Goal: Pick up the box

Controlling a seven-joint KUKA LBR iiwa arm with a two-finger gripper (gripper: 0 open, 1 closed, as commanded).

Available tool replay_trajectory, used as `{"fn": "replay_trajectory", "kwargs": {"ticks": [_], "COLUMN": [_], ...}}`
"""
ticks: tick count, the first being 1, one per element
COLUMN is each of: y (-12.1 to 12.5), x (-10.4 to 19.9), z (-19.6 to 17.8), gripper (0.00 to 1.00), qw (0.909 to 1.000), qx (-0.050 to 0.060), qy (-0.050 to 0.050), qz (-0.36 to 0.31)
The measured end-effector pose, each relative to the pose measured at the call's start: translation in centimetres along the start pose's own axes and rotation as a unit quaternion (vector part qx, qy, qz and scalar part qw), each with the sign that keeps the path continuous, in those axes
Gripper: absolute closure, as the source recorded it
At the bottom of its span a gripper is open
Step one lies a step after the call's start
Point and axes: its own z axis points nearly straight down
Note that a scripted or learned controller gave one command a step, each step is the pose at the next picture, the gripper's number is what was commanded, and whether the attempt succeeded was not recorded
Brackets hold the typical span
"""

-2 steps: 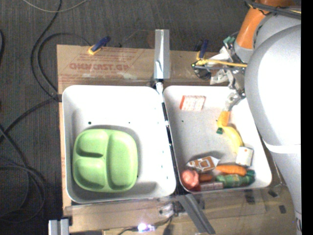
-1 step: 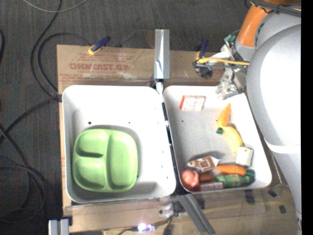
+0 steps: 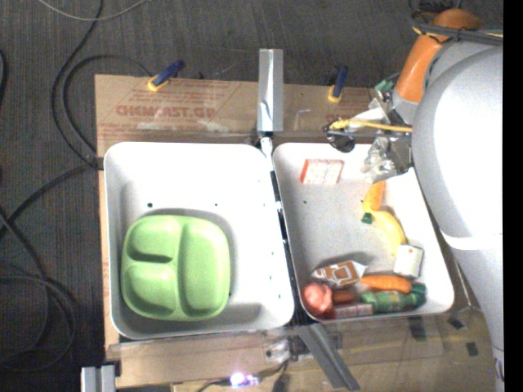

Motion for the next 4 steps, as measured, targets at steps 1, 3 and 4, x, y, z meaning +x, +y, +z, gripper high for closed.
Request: {"fn": "replay_trajectory", "kwargs": {"ticks": [1,3,4], "y": [0.0,-3.5,-3.7], "x": [0.0,1.4,1.4], "z": [0.0,9.2,8.4], "gripper": [0.0,0.0,1.0], "qw": [1.0,1.0,1.0], "qx": [0.0,0.002,0.005], "qy": [0.0,-0.001,-0.002], "qz": [-0.001,-0.001,-0.003]}}
